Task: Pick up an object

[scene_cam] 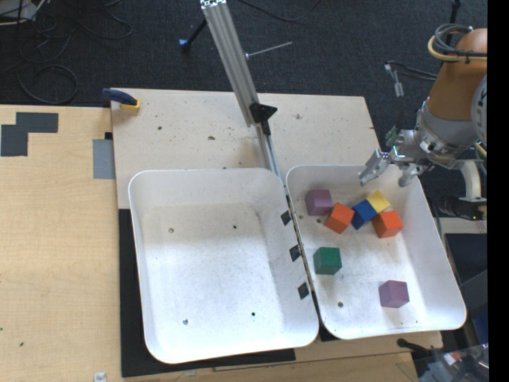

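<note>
cam: 1 fixed overhead | slanted down, mid-range | both bins [143,213] in frame | arm [453,94] enters right

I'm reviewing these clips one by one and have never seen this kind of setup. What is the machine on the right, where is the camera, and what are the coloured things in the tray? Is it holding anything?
The machine is a robot arm, grey with an orange band, reaching in from the right. At its end is a gripper with two fingers, which hovers over the far edge of the right bin; nothing is seen between them.

The single camera is fixed above the bench and looks down at a slant.

Two shallow white bins sit side by side. The right one holds small blocks: a purple block, an orange block, a blue block, a yellow block and a red-orange block clustered near the far side, then a green block and a second purple block nearer the camera. The left bin lies beside it.
</note>
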Tool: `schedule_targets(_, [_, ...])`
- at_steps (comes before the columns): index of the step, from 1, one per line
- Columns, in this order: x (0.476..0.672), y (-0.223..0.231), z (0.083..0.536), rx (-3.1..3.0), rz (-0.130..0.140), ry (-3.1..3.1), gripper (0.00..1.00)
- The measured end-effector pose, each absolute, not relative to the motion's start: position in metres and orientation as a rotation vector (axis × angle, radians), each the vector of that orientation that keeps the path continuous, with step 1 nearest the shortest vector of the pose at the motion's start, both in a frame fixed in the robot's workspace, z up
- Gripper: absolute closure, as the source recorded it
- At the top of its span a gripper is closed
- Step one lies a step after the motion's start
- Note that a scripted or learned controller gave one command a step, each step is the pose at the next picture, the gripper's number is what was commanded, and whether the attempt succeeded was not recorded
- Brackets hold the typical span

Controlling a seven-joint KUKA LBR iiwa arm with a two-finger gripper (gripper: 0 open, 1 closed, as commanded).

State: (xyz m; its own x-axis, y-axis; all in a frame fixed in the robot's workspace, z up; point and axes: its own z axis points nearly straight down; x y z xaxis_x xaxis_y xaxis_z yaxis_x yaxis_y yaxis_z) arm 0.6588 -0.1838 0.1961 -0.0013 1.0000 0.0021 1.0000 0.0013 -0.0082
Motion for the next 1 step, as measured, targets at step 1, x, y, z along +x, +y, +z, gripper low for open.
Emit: schedule_targets(1, [0.6600, -0.1831, 0.1994, -2.214, 0.004, -2.225, 0.00])
